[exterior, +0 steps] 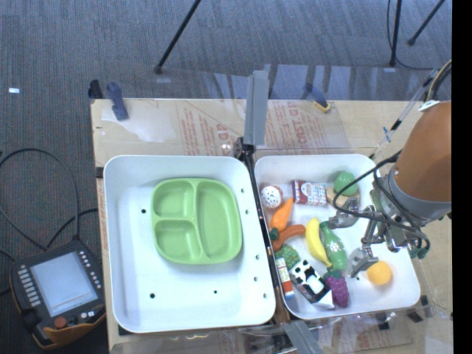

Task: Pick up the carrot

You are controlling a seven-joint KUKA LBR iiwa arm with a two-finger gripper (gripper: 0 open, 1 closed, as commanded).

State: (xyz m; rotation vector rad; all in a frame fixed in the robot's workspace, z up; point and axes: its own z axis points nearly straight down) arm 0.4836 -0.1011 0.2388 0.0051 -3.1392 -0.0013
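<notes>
Orange-banded arm [428, 164] reaches in from right, wrist angled down over right bin [409, 290]. Gripper [363, 260] open, holding nothing, just beside orange ball [379, 273]. Carrot [282, 214] lies near bin's left wall, well apart.

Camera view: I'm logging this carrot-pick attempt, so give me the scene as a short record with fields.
target: carrot, lying in the right bin near its left wall
beside carrot: white ball above it, red box to its right
gripper: low over the right bin's right side, between green bottle and orange fruit, apart from the carrot
left bin: holds green divided plate
grasp: carrot not held
</notes>
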